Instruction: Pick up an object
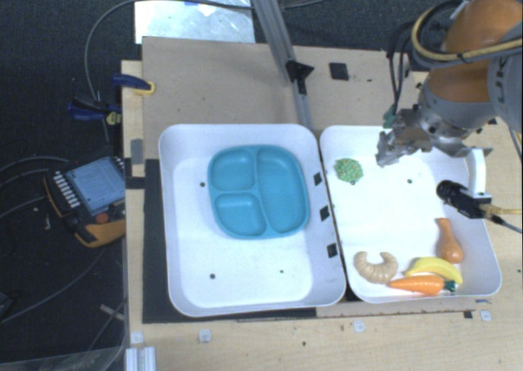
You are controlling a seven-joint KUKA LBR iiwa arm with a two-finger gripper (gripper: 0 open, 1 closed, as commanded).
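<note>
my gripper [391, 151] hovering over right bin [409, 222], can't tell its state | nearest grab: green broccoli [349, 170], just beside at my 8 o'clock | roundish, no long axis

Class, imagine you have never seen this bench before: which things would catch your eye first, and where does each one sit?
First, the blue tray, a divided dish lying in the left bin. Next, the arm with its orange band at upper right, its pincer over the right bin near a green ball. Last, the bright toy food in that bin's near corner: carrot, banana, croissant.
</note>
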